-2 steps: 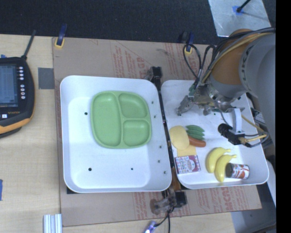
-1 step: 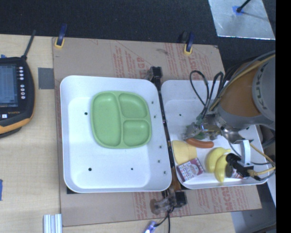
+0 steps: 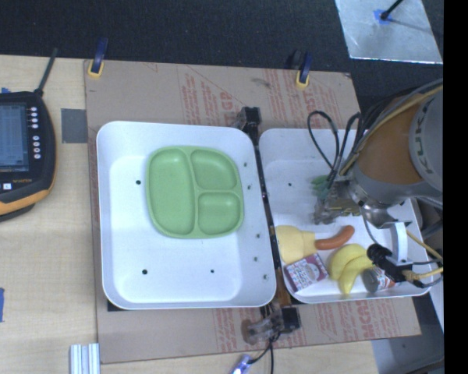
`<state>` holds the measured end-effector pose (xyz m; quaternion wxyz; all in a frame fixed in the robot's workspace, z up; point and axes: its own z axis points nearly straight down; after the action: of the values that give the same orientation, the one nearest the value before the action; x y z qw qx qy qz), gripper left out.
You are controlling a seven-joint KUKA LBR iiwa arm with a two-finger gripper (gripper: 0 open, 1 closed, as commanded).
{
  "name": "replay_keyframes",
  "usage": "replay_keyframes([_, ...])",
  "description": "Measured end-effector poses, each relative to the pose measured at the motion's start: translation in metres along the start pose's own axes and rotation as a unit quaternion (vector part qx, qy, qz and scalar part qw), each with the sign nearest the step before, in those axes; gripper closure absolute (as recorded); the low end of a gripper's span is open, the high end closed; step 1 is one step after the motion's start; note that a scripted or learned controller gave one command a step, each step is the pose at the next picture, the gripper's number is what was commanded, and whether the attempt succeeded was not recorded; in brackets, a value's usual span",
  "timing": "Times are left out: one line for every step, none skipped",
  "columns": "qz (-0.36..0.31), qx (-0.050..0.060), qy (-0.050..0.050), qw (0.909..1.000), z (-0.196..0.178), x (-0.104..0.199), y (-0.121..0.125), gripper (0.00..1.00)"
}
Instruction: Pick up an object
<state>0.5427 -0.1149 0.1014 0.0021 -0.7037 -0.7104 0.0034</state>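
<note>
From my remote station, I see the gripper point(image 3: 328, 207) lowered into the right bin point(image 3: 285, 156), just above a red sausage point(image 3: 335, 237); I cannot tell how it is set. Near that bin's front edge lie a pale yellow piece point(image 3: 294, 244), a yellow banana point(image 3: 349, 265) and a small maroon packet point(image 3: 306, 271), all close together. In the left bin point(image 3: 121, 232) rests 1 green plate point(image 3: 194, 192) with 3 compartments. A handheld control pendant point(image 3: 14, 158) sits at far left.
</note>
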Motion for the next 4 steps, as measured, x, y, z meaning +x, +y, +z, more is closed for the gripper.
replay_keyframes([0.000, 0.000, 0.000, 1.0000, 0.000, 0.000, 0.000, 0.00])
replay_keyframes([0.005, 0.005, 0.004, 1.0000, 0.011, -0.061, 0.104, 0.00])
replay_keyframes([0.002, -0.002, 0.001, 1.0000, 0.009, -0.013, 0.091, 0.00])
replay_keyframes([0.002, 0.001, 0.007, 1.0000, 0.009, -0.059, 0.112, 0.00])
